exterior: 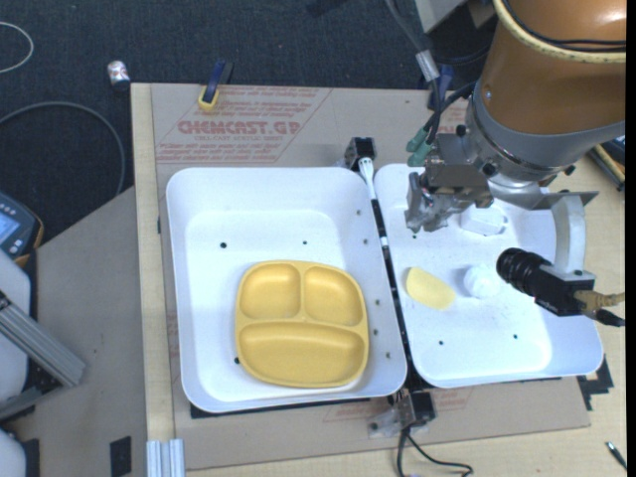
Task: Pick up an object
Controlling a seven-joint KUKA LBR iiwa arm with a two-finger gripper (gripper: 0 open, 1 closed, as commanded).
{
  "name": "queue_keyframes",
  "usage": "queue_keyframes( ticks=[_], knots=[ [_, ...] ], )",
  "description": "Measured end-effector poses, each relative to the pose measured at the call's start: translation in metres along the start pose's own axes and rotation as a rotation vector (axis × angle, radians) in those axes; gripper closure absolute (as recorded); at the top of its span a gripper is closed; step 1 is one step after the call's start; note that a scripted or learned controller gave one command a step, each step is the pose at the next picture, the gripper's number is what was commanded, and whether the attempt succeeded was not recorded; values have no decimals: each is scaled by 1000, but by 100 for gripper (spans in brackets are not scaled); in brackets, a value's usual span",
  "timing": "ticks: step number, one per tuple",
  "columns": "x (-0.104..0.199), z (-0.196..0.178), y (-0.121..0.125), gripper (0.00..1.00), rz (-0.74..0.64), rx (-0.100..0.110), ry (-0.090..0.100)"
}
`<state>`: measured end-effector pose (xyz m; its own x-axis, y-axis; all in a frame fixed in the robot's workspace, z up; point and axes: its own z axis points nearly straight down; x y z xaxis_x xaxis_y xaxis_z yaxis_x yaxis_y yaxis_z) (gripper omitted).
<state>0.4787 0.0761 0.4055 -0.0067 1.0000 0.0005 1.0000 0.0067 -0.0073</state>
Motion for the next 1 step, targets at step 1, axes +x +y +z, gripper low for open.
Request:
queue_keyframes(
  ticks=[1],
  knots=[
    [-3,-14,1,100,6,-10,0]
  ],
)
